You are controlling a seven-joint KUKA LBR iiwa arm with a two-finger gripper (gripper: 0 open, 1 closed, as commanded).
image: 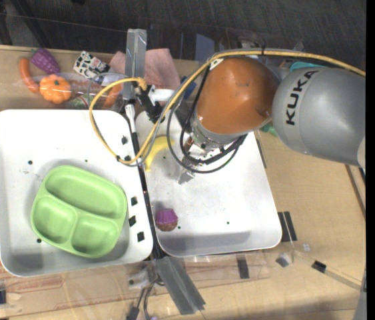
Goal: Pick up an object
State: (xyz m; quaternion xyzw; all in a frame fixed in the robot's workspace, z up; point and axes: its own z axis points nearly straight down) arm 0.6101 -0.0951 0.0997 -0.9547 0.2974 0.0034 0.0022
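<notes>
Claw (186, 176) hangs low over the right white plastic bin (254, 212); whether it is open, I cannot tell. Small purple round toy (166, 219) lies apart, near that bin's front edge.

Pretty clearly a robotics lab setup: a big grey KUKA arm (314, 115) with an orange band and loose yellow cables (107, 122) hangs over a wooden counter (307, 199) with two shallow white bins (7, 179) taped and bracketed side by side. Around 11 o'clock there's a pile of toy stuff like a little plastic pumpkin (55, 89), and dark carpet (207, 5) runs along 12 o'clock, so it's a test rig, not anyone's kitchen.
</notes>
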